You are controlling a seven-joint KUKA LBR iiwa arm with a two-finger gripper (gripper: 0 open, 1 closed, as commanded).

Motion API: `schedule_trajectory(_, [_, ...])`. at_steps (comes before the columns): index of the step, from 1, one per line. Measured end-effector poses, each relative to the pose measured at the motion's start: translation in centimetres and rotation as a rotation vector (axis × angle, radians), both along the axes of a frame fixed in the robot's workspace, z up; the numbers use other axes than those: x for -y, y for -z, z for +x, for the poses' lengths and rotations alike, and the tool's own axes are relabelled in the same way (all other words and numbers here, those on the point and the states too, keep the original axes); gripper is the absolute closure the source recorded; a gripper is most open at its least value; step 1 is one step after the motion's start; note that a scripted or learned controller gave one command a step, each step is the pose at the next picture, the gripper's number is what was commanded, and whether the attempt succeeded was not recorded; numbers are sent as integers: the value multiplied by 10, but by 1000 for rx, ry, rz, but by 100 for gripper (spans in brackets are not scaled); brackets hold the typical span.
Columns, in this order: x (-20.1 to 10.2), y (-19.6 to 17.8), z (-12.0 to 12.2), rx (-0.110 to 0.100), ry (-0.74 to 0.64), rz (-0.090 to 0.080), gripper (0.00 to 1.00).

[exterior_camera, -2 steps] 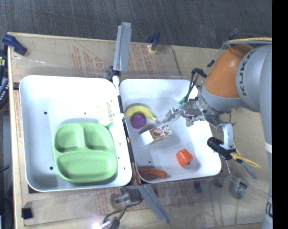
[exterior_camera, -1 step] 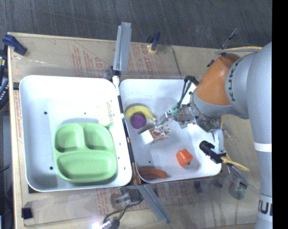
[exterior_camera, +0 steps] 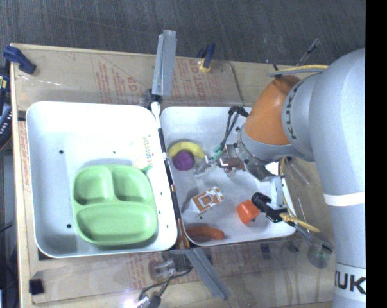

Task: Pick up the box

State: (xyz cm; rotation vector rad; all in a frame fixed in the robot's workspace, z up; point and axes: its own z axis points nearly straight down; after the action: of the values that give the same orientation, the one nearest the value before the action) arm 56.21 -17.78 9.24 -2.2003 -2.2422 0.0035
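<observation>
Centrally box in rt bin, bare floor around, pincer nearby, grip state unclear

On the desk, the tray lies in the left bin, while the box lies in the right bin, below the end effector.
</observation>
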Motion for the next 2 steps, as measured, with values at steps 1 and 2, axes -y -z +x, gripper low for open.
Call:
schedule_trajectory(1, [30, 0, 67, 1, -54, 2, 0])
schedule_trajectory(2, [29, -1, 97, 4, -172, 1, 0])
